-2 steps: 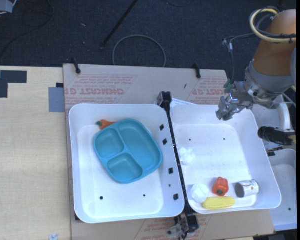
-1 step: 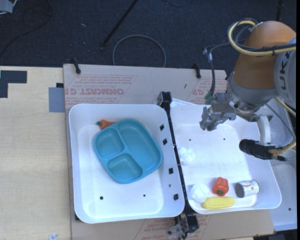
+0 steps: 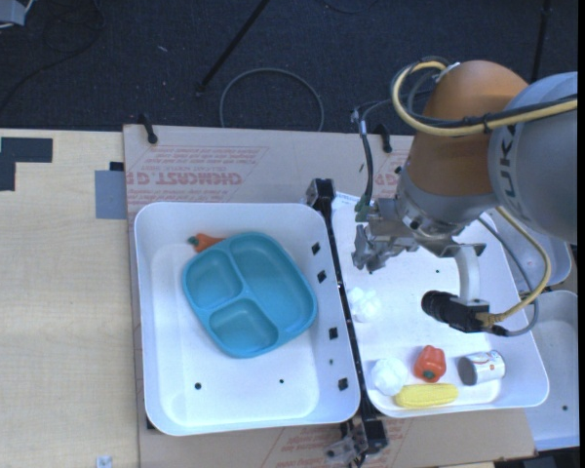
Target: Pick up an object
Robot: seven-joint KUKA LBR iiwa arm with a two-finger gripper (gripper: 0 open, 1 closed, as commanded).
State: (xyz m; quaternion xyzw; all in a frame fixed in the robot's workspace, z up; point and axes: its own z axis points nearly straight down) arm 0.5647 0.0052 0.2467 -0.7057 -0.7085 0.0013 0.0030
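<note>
- Dark carpet with loose cables lies behind a pale wooden bench, where two white bins sit side by side: the left bin (image 3: 166, 378) and the right bin (image 3: 526, 393).
- Nothing looks picked up yet, judging by the items lying in the bins, so the grasp and the lift remain.
- Candidates in the right bin: a red pepper (image 3: 430, 362), a yellow corn cob (image 3: 426, 395), a small can (image 3: 484, 367) and a white crumpled item (image 3: 366, 305).
- A blue divided plate (image 3: 249, 292) rests in the left bin, an orange item (image 3: 206, 242) just beside it.
- Reaching from the right, the arm hangs its gripper (image 3: 373, 245) over the right bin's upper left area, above the white crumpled item; whether it is open or closed cannot be told.
</note>
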